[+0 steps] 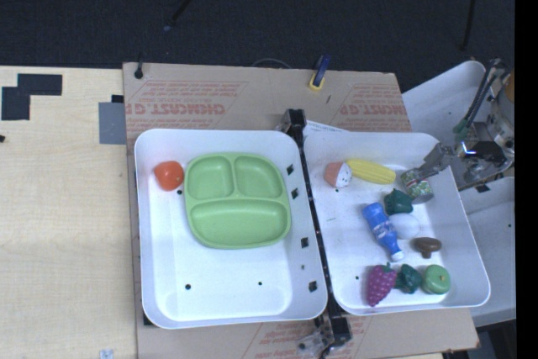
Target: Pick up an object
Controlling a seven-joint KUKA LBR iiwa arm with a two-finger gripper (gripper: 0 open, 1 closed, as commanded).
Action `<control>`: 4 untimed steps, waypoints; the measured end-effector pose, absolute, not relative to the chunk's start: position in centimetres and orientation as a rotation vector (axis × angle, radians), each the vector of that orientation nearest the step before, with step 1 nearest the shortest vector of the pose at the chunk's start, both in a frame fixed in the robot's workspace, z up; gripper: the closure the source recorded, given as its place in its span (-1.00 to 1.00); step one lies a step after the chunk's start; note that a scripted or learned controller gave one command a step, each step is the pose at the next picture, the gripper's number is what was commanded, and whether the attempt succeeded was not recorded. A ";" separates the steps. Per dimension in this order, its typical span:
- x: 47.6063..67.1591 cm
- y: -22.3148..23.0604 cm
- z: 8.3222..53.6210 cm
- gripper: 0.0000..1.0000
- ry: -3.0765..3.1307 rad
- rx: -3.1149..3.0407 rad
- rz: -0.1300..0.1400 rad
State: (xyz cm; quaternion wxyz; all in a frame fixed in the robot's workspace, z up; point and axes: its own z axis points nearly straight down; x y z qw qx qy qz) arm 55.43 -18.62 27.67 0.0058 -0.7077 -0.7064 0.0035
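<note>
You will find two shallow white bins side by side on a cardboard sheet (pixel 252 101) printed with red lettering. The left bin (pixel 160 282) contains a green divided plate (pixel 237 201) with three compartments, lying flat near the bin's far half, and an orange-red tomato-like toy (pixel 169 174) just beside the plate's left edge, apart from it. The right bin (pixel 471 265) contains the loose objects available for picking. Along its far side, note a yellow corn cob (pixel 371 172) with a small white-and-pink piece (pixel 338 175) just beside its left end. Near the centre, a blue bottle (pixel 382 231) lies tilted, with a white object (pixel 406 224) touching its right side and a dark green object (pixel 398 203) just above it. A brown mushroom-shaped toy (pixel 428 246) sits to the right of the bottle's lower end. Along the near side, a purple grape bunch (pixel 379 284), a dark teal piece (pixel 408 278) and a green round fruit (pixel 435 279) lie in a row, close together. The gripper (pixel 418 183) reaches in from the right, low over the right bin's far right area, just above the dark green object. You cannot tell from this view how far it is spread or whether it grips anything.
</note>
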 end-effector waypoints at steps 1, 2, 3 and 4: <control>55.6 -18.6 28.3 -1.00 -2.220 -2.220 0.001; 55.5 -19.1 22.1 -1.00 -2.219 -2.217 0.005; 55.6 -18.9 15.6 -1.00 -2.217 -2.214 0.006; 56.3 -18.3 11.3 -1.00 -2.220 -2.214 -0.001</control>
